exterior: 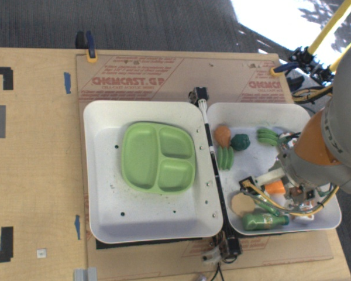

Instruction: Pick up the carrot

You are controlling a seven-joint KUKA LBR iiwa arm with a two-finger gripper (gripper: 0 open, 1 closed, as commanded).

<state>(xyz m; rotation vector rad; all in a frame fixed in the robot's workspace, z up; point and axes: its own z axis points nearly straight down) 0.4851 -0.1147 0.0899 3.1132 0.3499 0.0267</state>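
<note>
I've got the arm down over the carrot (274,187) at 5 o'clock in the right bin (333,218); can't tell the jaws' state, so next I'd confirm the grip before lifting.

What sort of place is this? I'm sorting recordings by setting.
Most likely a robotics lab test bench, not a kitchen. Two white bins sit clamped on a cardboard-covered bench, toy food such as a carrot lies in the right one, and a green divided plate is in the left.

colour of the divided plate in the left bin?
Light green; the divided plate shows clearly in the camera view, sitting in the left bin.
</note>
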